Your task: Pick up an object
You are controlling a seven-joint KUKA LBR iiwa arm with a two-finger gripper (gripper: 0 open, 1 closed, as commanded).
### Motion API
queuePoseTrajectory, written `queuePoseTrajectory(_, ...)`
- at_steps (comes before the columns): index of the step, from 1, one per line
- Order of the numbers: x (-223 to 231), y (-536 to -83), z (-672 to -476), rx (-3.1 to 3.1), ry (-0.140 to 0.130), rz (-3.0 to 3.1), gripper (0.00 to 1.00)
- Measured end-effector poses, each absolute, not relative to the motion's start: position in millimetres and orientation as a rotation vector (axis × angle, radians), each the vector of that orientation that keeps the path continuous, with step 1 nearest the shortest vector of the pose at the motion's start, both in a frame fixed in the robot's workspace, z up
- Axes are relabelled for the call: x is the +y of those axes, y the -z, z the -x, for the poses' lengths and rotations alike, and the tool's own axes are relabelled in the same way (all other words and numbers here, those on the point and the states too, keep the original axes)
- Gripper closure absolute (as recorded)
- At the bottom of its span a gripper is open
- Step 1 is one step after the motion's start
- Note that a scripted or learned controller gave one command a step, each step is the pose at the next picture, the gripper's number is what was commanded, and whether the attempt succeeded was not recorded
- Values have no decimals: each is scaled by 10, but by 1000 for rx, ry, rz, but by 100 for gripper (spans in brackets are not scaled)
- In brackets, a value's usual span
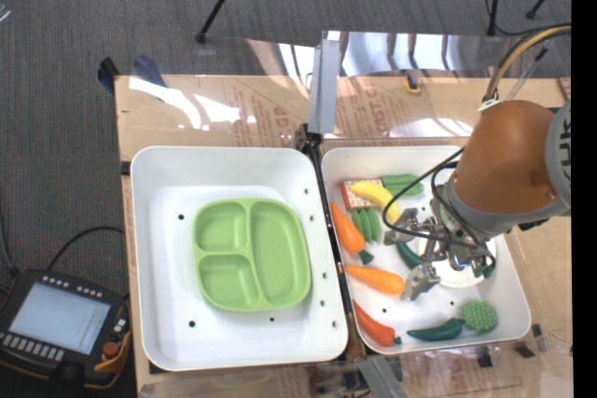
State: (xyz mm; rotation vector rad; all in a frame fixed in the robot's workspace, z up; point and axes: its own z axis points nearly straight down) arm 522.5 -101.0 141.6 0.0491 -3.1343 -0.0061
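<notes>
Gripper (422,267) hangs low inside the right bin (518,294), under the arm's orange band (508,165), which covers the bin's far right part. Whether its fingers are spread or closed cannot be told; metal parts and cables crowd that spot, and nothing is seen held between them.

Toy food lies around it. An orange carrot (376,278) lies just left of the gripper, its thick end almost touching the metal tip. A second carrot (348,229) lies farther left along the bin's left wall, pointing far to near. Green pods (367,223) sit beside it. A yellow banana (377,197) rests on a red box (355,195) in the far left corner, with a green pepper (401,183) just to its right. A red-orange chili (375,326) lies in the near left corner. A dark green pepper (435,330) and a bumpy light green ball (478,316) lie along the near wall, close together, near the gripper's near side.

Left bin (159,294) holds a green divided plate (252,253) in its middle, with bare white floor all around it. In the right bin, open floor shows between the carrot and the near-side items.
</notes>
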Motion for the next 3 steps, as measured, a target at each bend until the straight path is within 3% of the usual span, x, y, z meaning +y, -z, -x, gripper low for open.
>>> queuePoseTrajectory(1,-761,-958,-5943,-3137,5,-129,0)
queuePoseTrajectory(2,-1219,-910,-5087,-3141,0,-99,0)
queuePoseTrajectory(3,-914,-875,-5672,-3142,5,-65,0)
